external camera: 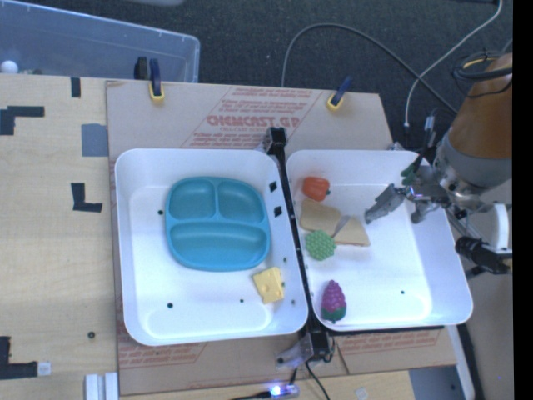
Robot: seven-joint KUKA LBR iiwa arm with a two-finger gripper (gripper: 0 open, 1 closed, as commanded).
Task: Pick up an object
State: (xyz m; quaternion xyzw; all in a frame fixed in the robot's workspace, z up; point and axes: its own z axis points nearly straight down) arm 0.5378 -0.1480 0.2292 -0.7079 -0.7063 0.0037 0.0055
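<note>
My gripper (399, 210) hangs over the right bin (416, 302), near its upper right part, open with nothing between its fingers. To its left lie a tan bread slice (320, 216) and a second tan wedge (353, 234), with a red-orange fruit (315, 187) above them. Below the bread sits a green knobbly ball (320, 245). A purple grape bunch (333, 299) rests near the bin's front left corner. None of these touches the gripper.
The left bin (137, 248) holds a blue divided plate (218, 223) and a yellow cheese wedge (268, 284). A black divider (287, 215) runs between the bins. The arm's grey and orange body (483, 132) stands over the right bin's far right edge.
</note>
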